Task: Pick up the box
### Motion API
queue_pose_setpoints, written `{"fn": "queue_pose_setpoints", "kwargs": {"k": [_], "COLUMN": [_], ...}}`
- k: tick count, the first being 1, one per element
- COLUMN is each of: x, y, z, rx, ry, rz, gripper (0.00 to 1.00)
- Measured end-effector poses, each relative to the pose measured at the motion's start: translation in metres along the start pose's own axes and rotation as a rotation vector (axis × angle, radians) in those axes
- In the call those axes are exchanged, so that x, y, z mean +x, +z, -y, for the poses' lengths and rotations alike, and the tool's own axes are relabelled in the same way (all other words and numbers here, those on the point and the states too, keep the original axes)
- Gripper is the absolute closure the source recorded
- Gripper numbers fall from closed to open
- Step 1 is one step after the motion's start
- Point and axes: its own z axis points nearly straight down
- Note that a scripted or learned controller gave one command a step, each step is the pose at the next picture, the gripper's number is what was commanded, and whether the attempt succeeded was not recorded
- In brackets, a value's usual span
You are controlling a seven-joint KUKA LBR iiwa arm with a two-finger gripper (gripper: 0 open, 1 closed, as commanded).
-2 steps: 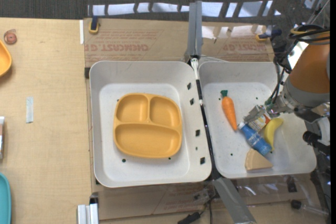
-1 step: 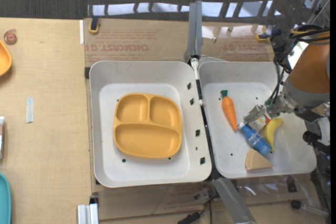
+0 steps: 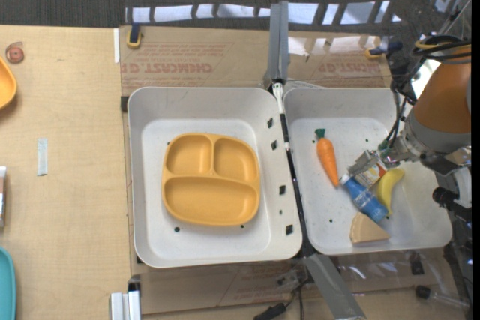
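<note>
Gripper [image 3: 373, 163], finger state not discernible, sits low in the right bin [image 3: 420, 240] at the small box [image 3: 367, 174], which is wedged between carrot [image 3: 327, 159], banana [image 3: 388, 185] and blue bottle [image 3: 366, 198]; grasp step likely, next needs a clean lift.

box [image 3: 367, 169] | small, grey-white printed | right bin, between carrot and banana | tilted

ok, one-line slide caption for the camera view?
KUKA arm's gripper low in the right bin among carrot, banana, blue box; yellow tray in left bin.
</note>
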Motion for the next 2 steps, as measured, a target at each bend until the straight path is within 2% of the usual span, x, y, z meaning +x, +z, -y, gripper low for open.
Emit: {"fn": "queue_pose_setpoints", "kwargs": {"k": [2], "x": [0.0000], "y": [0.0000], "z": [0.0000], "rx": [0.000], "ry": [0.000], "rz": [0.000], "gripper": [0.00]}}
